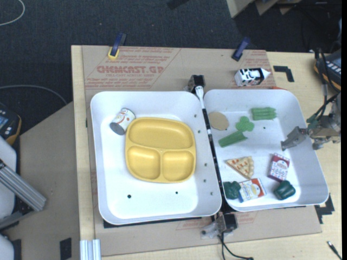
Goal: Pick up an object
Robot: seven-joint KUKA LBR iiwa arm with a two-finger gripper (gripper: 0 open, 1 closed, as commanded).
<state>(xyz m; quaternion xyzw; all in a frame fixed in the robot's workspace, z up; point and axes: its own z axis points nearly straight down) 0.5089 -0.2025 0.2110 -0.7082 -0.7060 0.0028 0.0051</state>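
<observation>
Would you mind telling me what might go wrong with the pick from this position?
1. The gripper sits over the right bin's right rim, so descending here might strike the wall.
2. The nearest item, the red packet, lies flat, so a grasp could slide off.
3. The slice of pizza and the carton crowd close, inviting a nudge.

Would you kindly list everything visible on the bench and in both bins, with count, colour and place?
divided tray: 1, yellow, centre of left bin
small cup: 1, white and grey, on its side at the tray's upper-left corner
round disc: 1, tan, right bin, upper left
green pieces: 3, right bin, upper middle
pizza slice: 1, orange, right bin centre
red carton: 1, right bin, right side
packet: 1, white and red, right bin front
dark green items: 2, flanking the packet
cow-print carton: 1, black-and-white, bench behind right bin
clamps: 2, blue, bench back edge
gripper: 1, grey, right bin's right side
</observation>
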